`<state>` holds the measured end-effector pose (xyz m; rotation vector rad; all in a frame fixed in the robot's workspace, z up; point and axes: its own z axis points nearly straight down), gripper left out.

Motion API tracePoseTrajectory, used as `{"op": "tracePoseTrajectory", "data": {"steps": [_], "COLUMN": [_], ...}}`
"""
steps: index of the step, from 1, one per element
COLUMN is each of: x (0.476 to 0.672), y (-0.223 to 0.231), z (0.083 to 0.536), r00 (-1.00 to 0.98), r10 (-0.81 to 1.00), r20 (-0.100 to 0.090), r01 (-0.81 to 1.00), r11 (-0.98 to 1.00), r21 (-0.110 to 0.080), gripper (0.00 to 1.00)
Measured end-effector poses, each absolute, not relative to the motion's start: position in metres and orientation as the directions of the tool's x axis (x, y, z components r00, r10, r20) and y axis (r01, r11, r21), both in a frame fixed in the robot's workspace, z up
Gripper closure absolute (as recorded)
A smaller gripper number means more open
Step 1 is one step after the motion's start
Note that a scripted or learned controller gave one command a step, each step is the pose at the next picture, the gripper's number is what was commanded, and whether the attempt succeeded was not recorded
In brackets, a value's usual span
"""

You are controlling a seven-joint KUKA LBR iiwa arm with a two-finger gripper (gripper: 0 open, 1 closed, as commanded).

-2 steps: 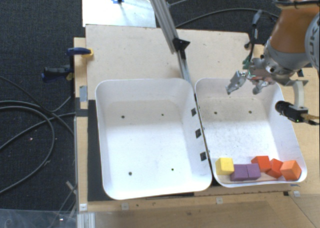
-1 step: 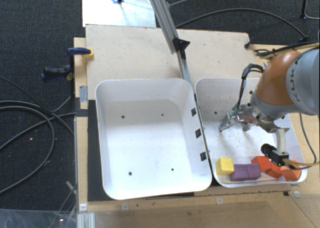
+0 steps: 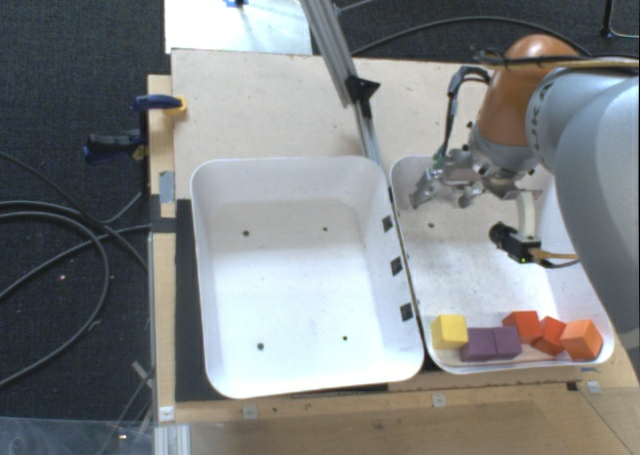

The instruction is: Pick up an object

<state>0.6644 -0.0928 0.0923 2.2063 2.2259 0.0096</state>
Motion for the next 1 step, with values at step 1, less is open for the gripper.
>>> {"op": "tracePoseTrajectory", "data": {"steps": [1], "x": [0.6716], "y": [-0.2041], "z": [0.1508], "r00": [0.004], "r10": [1.000], "r20": [-0.006], "r01": [1.000], "r11": [-0.004], "r21": [0.008], "gripper": [0.00]}}
